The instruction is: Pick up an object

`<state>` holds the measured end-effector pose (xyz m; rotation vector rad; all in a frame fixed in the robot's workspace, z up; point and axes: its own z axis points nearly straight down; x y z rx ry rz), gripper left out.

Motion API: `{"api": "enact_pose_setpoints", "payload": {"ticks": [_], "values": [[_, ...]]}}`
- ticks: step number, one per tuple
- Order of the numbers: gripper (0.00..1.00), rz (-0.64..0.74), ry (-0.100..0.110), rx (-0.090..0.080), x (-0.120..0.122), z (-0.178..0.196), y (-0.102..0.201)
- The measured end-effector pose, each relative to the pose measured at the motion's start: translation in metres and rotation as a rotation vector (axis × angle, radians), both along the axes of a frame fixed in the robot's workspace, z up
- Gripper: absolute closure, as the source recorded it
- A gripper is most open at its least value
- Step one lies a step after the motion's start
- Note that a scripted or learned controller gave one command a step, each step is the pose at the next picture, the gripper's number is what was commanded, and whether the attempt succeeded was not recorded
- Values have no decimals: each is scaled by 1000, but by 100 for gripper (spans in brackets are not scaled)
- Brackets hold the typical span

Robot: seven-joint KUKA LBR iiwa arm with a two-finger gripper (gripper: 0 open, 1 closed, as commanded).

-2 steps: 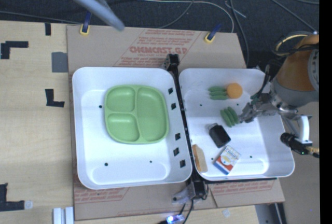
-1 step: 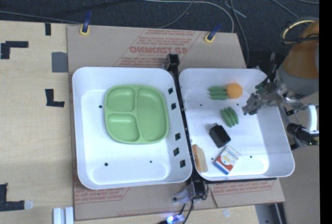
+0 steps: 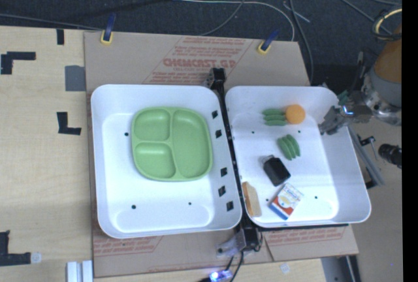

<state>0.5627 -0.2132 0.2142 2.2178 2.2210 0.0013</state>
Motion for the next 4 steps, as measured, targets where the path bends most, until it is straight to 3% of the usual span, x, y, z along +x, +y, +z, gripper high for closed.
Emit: {"api": "enact_pose_setpoints", "payload": {"ticks": [1, 3, 4], "values": [[100, 0, 1, 0, 5, 53, -9], [100, -1, 4, 0, -17, 28, 79], [100, 2, 4, 1, -13, 27, 134]]}}
